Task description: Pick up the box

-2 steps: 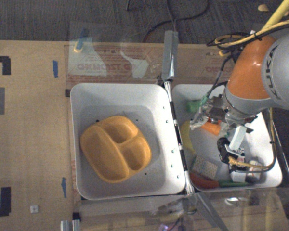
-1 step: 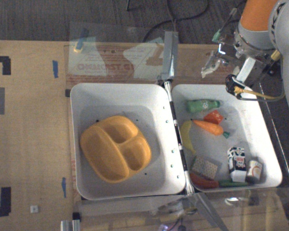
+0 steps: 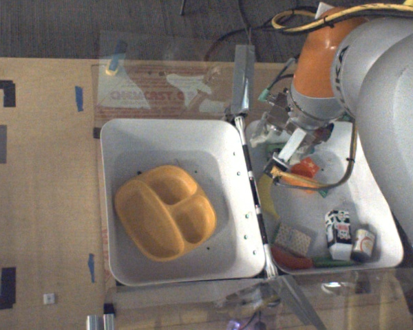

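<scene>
We see our gripper (image 3: 281, 162) hanging low over the right bin (image 3: 382, 253), jaw state impossible to tell, well apart from the small box (image 3: 339, 227), presumably because we're searching for a grasp.

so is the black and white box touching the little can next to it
Cannot tell. In the camera view the black and white box and the can sit side by side in the right bin, too close and blurred to show contact or gap.

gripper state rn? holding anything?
Gripper: cannot be told. It is low in the right bin, beside a red-orange item; no object visibly held.
</scene>
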Robot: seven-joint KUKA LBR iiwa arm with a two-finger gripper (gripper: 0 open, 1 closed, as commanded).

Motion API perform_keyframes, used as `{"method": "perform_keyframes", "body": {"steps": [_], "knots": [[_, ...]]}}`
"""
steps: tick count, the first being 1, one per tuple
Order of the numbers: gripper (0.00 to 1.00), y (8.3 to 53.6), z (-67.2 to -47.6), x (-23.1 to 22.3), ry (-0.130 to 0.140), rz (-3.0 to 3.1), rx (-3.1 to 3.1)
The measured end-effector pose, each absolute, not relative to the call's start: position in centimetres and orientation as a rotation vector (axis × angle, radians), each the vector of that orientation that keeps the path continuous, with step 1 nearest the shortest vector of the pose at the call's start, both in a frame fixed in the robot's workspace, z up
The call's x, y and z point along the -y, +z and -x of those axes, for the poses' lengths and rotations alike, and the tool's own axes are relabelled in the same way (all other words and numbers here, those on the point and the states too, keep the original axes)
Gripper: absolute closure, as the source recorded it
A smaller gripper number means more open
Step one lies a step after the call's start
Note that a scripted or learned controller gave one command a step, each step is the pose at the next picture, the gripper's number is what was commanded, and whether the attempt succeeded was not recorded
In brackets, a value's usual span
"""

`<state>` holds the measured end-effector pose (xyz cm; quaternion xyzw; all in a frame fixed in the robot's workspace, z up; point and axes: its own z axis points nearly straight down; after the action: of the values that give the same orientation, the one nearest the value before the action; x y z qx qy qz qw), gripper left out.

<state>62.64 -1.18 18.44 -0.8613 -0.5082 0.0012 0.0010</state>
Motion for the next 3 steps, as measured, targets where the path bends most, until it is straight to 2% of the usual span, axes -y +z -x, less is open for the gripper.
{"method": "perform_keyframes", "body": {"steps": [1,2,3], "knots": [[0.0,11.7,-63.8,-6.0,-0.002,2.73,1.593],[0.0,18.5,-65.6,-7.6,0.001,2.774,1.475],[0.0,36.8,-58.7,-2.0,0.001,2.75,1.52]]}}
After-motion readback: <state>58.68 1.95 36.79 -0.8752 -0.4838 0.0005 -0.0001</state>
